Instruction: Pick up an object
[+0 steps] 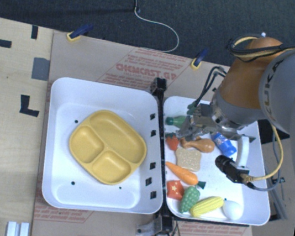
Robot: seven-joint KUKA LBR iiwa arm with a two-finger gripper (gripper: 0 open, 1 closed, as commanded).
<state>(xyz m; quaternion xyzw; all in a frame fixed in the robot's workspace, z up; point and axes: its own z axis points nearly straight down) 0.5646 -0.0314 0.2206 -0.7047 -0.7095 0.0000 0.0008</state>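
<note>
End effector (189,128) above 1 carrot (182,173)

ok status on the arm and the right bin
Gripper low in right bin, over toy food. Nothing seen held. Carrot, cracker, drumstick crowd it.

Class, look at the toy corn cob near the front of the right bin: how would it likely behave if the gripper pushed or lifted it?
The corn cob looks rounded and elongated, so it would probably roll if pushed sideways. It appears to be moulded plastic, so likely stiff and light. Its tapered shape might slip from the fingers.
</note>
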